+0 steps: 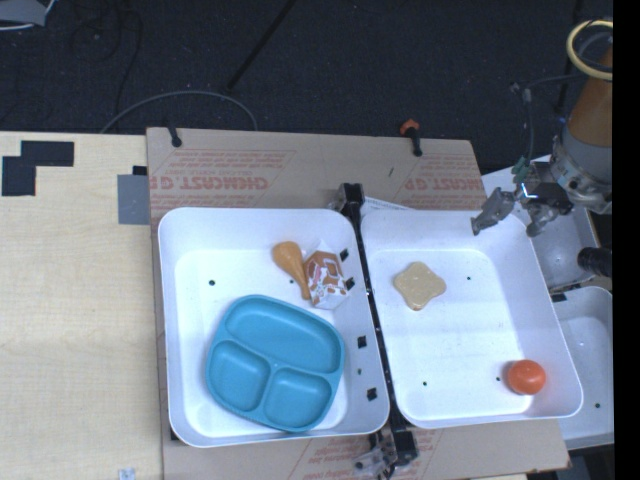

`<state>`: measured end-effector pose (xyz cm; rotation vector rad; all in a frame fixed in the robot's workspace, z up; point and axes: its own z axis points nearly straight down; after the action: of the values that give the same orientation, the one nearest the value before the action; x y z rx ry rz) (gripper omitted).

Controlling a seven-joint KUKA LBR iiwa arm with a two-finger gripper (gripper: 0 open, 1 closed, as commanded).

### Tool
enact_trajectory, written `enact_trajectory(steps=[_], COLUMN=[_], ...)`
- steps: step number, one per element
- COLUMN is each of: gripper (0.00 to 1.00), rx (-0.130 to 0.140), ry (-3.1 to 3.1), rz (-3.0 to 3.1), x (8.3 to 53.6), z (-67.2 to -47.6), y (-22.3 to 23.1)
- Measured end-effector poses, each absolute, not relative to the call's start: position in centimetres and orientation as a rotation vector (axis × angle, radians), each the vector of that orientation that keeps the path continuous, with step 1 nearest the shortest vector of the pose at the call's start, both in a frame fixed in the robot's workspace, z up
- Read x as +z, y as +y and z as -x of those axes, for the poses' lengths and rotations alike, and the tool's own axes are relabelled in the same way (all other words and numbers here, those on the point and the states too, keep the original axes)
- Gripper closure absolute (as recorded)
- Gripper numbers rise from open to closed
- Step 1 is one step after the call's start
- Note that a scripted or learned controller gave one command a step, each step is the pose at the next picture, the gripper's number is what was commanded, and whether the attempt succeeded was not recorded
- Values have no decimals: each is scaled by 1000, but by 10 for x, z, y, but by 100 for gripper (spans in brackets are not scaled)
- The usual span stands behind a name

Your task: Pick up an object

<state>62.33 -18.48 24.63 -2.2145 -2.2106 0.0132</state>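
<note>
Gripper (512, 211) spread open, holding nothing, over right bin's (560, 318) far right corner.
I'd drop straight onto the tan piece (418, 285) near that bin's far left; orange ball (525, 376) hugs the near right corner.

- The arm (592, 118) is cut off by the view's right edge; its upper part lies outside.
- The hand (515, 211) is small and dark, so the set of its fingers cannot be told.
- The small packet (325, 276) by the blue tray (275, 363) bears print too small to read.
</note>
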Motion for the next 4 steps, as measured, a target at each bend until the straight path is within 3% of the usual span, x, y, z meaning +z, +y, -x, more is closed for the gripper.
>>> enact_trajectory(steps=[1, 4], gripper=[0, 0], rx=[2, 4], ry=[-2220, -2217], rz=[2219, 2219], x=[255, 94], z=[-625, -624], y=[-185, -181])
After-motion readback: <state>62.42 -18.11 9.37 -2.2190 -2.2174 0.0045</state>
